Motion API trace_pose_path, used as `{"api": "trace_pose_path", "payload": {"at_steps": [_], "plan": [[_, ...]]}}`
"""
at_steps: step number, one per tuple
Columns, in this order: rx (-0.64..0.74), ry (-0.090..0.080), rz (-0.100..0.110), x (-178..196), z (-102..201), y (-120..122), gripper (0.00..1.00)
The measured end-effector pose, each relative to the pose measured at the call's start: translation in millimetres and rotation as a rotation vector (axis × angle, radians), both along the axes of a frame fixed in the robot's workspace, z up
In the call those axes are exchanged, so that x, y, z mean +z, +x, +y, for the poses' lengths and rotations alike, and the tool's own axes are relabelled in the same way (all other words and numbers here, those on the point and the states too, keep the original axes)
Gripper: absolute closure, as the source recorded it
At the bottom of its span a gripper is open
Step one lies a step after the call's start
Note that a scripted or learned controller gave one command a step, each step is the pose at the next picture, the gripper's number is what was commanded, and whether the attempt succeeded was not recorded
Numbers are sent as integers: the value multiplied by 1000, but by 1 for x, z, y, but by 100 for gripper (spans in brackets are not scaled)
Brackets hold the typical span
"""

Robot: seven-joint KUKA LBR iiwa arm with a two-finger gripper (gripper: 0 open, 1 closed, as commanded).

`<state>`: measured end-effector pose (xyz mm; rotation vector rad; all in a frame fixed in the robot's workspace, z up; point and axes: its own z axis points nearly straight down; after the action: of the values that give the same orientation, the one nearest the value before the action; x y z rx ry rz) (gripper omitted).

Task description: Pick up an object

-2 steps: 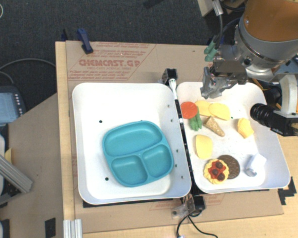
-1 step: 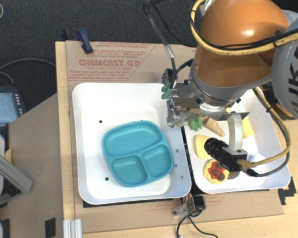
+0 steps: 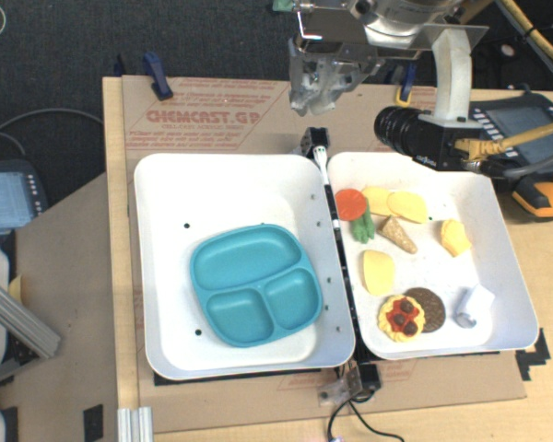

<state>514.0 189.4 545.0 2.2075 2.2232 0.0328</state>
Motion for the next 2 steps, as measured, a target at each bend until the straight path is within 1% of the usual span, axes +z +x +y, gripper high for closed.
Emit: {"api": "trace_pose_path", "payload": {"at_steps": [1,2], "plan": [[-2,-14,34,-140,37,-38,100],[-11,-14,30,-285,34,44,100]]}}
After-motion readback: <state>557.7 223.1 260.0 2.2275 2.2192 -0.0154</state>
